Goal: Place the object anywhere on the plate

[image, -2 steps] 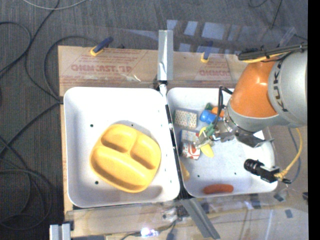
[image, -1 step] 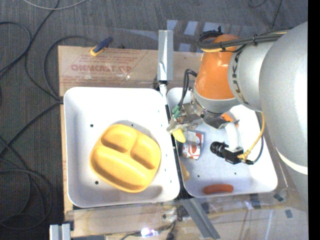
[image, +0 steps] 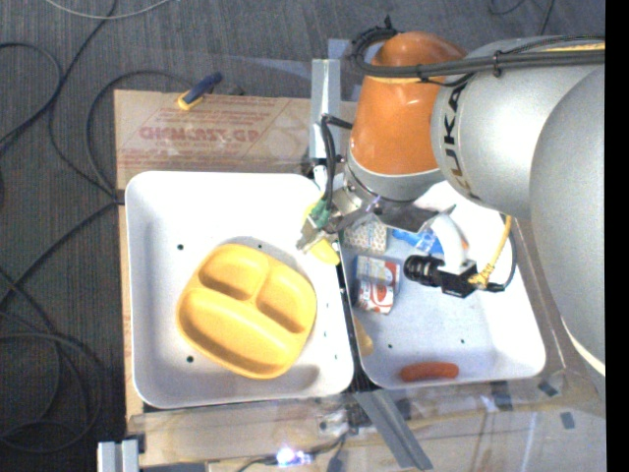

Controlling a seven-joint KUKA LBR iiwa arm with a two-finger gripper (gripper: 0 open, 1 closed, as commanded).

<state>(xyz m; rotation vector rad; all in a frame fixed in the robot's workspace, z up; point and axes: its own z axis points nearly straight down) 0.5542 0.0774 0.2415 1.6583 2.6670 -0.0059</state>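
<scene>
Bright, even overhead light. Mild glare on the white bins (image: 147, 293) and the arm (image: 531, 116). Soft shadow below the yellow plate (image: 248, 308). Slightly soft focus throughout.

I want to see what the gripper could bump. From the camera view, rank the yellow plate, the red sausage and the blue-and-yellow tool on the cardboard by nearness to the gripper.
Gripper sits over the divide between the bins.
1. Yellow plate, left bin, just below-left.
2. Red sausage, right bin's front edge.
3. Blue-and-yellow tool, on the cardboard beyond the left bin; close to the sausage's distance, slightly farther.
</scene>
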